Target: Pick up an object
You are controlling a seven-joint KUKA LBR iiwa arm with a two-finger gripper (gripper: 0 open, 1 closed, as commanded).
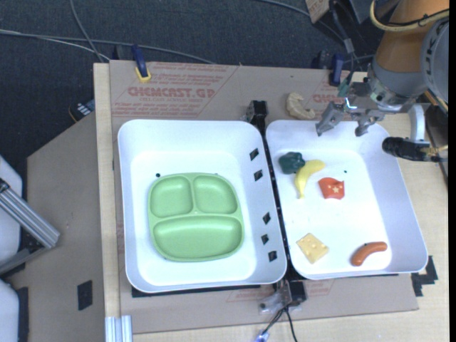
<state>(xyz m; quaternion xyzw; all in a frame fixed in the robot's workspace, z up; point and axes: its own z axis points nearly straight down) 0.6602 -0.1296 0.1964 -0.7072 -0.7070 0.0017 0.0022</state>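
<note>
The right bin (385,191) holds a yellow banana (307,174), a dark green lump (291,162), a red piece with a star (331,188), a yellow cheese wedge (312,247) and a brown sausage (368,253). My gripper (345,124) hangs over the far edge of the right bin, above and beyond the banana. Its two fingers stand apart, open, with nothing between them.
A light green divided plate (195,216) lies in the left bin (135,191). A beige toy piece (303,106) rests on the cardboard behind the right bin. Clamps sit at the bench's far edge, and cables run across the dark floor.
</note>
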